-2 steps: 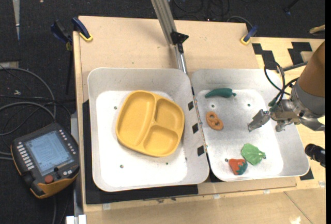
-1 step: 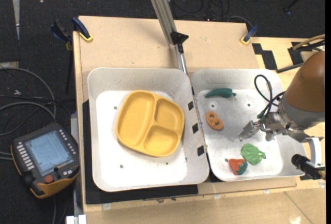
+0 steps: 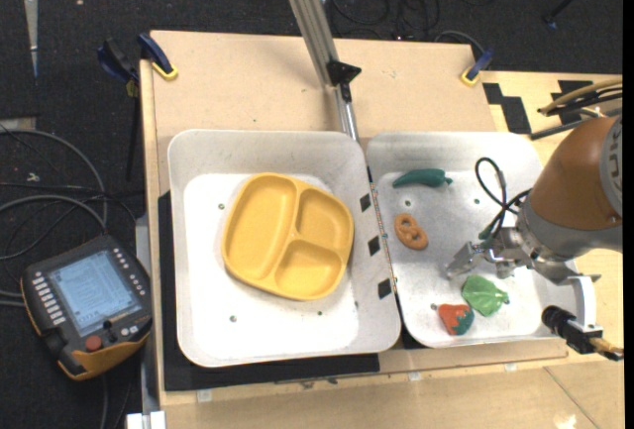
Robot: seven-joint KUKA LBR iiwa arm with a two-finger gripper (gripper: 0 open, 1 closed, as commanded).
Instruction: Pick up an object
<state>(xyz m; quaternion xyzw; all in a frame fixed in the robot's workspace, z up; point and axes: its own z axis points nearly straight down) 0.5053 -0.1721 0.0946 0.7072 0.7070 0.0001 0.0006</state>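
Bins sit side by side on the bench: the left bin [image 3: 198, 219] holds a yellow divided plate [image 3: 287, 236], and the right bin [image 3: 436, 152] holds the small things. Near its 12 o'clock edge lies a dark green pepper [image 3: 423, 179]; a brown pretzel [image 3: 411, 231] lies toward 9 o'clock. At 6 o'clock, an orange-red toy [image 3: 456, 318] touches a light green toy [image 3: 484, 296]. The gripper [image 3: 474, 259] hovers just above that green toy, grasping nothing; whether it is spread or closed, I cannot tell.
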